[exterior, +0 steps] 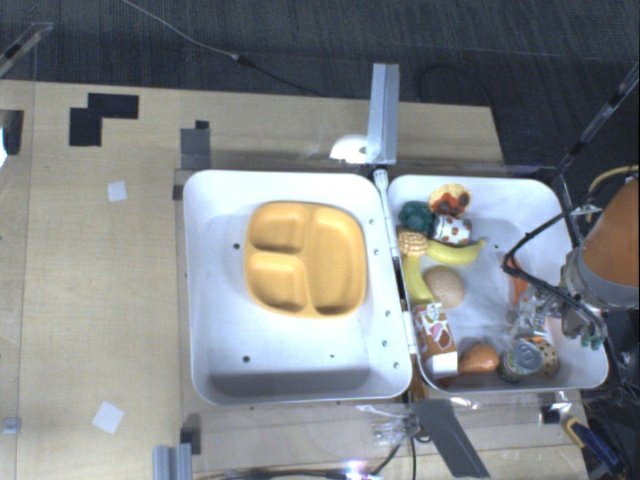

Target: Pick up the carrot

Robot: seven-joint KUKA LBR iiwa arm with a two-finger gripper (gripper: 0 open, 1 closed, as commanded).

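While gripper (530, 318) state is unclear, one carrot (517, 290), two bins (200, 298), one tray (305, 258).

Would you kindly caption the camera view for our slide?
Gripper lowered beside the carrot in the right bin; yellow tray in the left.

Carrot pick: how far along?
Done: the arm has reached over the right bin, with the gripper low at its right side. In hand: nothing visibly between the fingers. An orange sliver, likely the carrot, lies in the bin beside the gripper. Left: grasp and lift. The yellow tray sits in the left bin.
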